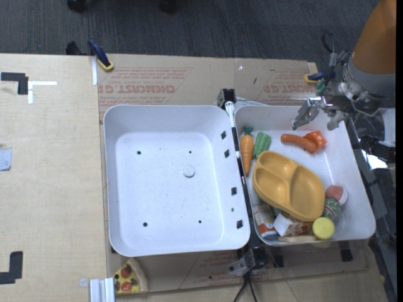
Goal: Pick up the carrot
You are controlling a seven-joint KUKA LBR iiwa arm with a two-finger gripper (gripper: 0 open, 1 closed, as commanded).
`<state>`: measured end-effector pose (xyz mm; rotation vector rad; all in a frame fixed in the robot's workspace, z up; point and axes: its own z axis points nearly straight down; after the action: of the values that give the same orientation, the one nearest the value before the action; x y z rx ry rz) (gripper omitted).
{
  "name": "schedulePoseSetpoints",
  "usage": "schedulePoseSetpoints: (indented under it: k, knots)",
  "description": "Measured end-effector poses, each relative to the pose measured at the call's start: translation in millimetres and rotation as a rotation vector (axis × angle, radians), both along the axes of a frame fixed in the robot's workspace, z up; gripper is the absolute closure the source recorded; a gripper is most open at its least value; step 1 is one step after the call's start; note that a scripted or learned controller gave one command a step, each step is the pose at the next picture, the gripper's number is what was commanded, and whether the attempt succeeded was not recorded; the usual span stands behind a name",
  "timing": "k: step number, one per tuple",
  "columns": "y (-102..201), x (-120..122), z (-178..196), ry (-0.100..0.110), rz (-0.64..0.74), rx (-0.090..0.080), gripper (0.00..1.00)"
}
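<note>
Camera view puts the carrot (pixel 247 150) against the right bin's (pixel 352 150) left wall, crowded by the yellow dish (pixel 291 187). Gripper (pixel 320 113) hovers open and empty at the far rim, well apart.

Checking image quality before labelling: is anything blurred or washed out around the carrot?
Camera view: the carrot is sharp and evenly lit; the right bin looks bright white without hiding detail; the claw is slightly soft.

Yellow divided plate (pixel 289 186) in right bin (pixel 350 145); left bin (pixel 113 168).
</note>
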<state>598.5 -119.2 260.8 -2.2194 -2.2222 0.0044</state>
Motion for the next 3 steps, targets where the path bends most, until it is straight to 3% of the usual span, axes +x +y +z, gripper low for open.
schedulePoseSetpoints:
  k: [1,2,3]
  knots:
    - [0,-36,-88,0.001,-0.419,0.0,0.0]
    - [17,-23,-169,-0.001,-0.507,0.0,0.0]
    - [15,-22,-159,-0.004,-0.51,0.0,1.0]
